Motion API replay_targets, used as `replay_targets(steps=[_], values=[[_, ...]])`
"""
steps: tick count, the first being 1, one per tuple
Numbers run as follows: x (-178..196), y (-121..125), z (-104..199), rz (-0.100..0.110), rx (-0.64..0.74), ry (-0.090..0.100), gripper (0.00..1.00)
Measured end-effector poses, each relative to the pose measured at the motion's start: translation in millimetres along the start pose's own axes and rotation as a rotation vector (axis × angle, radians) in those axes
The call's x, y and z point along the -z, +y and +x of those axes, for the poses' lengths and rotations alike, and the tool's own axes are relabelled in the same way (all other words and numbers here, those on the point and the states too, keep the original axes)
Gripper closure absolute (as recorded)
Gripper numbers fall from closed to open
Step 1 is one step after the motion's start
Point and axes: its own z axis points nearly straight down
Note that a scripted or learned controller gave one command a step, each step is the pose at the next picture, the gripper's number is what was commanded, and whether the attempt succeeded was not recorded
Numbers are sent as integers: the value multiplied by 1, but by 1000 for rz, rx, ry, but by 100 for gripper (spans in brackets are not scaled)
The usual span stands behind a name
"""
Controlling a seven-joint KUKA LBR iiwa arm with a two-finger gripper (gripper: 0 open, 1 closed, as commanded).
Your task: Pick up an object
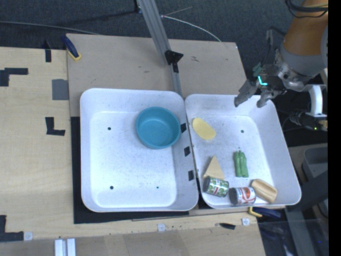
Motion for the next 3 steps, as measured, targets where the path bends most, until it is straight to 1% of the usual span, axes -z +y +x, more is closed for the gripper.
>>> replay_targets(steps=[1, 2, 3], values=[[1, 0, 0, -2, 0, -1, 0], [-61, -8, 2, 5, -1, 0, 0], [-105, -10, 4, 3, 0, -1, 0]])
